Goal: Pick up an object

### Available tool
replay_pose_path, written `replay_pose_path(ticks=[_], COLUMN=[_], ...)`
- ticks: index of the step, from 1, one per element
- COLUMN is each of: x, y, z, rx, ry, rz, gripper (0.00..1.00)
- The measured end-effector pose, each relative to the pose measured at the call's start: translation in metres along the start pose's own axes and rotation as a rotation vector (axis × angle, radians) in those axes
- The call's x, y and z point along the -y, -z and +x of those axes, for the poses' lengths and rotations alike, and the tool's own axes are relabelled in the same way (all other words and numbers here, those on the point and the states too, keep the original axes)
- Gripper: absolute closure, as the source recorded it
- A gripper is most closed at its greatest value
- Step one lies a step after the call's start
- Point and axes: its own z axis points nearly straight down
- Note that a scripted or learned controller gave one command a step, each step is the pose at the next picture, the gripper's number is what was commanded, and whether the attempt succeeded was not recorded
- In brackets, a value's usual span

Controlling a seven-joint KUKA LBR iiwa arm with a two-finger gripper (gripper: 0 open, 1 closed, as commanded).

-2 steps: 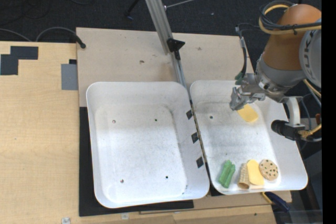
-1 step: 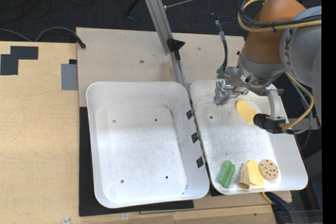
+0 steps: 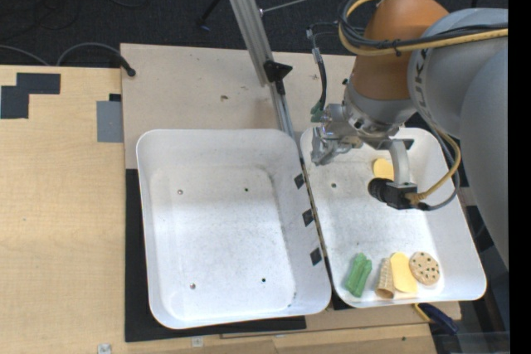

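Grey gripper [image 3: 325, 147] hovers over the right bin [image 3: 452, 257] — grip state unclear; green piece [image 3: 358, 274], cone [image 3: 387, 279] and cookie [image 3: 424, 268] lie well below-right.

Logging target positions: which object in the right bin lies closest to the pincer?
The yellow piece just under the arm's wrist, beside the pincer; the green one, cone and cookie lie at the bin's front edge.

yellow object [image 3: 382, 168] in right bin [image 3: 465, 278] half hidden behind wrist, gripper [image 3: 325, 147] finger state unreadable, arm [image 3: 465, 79] cut off at right edge
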Motion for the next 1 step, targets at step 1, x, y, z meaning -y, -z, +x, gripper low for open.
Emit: replay_pose_path(ticks=[1], x=[-0.0130], y=[0.0107], z=[0.0498], rx=[-0.001], ry=[0.000], rz=[-0.002], gripper=[1.00])
